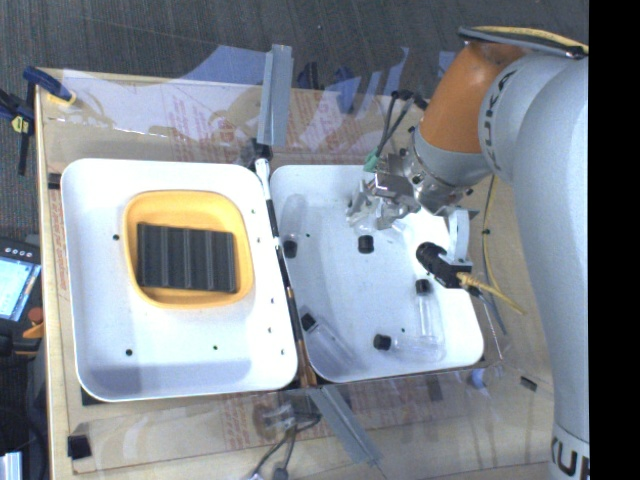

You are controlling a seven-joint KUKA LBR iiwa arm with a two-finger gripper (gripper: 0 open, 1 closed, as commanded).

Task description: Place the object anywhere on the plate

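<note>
A yellow plate [186,208] with a dark ridged centre lies in the left bin [100,348]. In the right bin [340,288], a clear, see-through tube-like object [428,323] lies near the front right corner. My gripper [373,206] hangs low over the back middle of the right bin, well behind the clear object and to the right of the plate. I see nothing between its metal parts. A small black piece [366,243] sits on the bin floor just in front of the gripper.
A black fitting with a yellow cable [445,265] hangs at the right bin's right side. Small black studs [381,342] dot the bin floors. The raised divider [275,258] between the bins runs front to back. The grey arm [540,218] covers the right.
</note>
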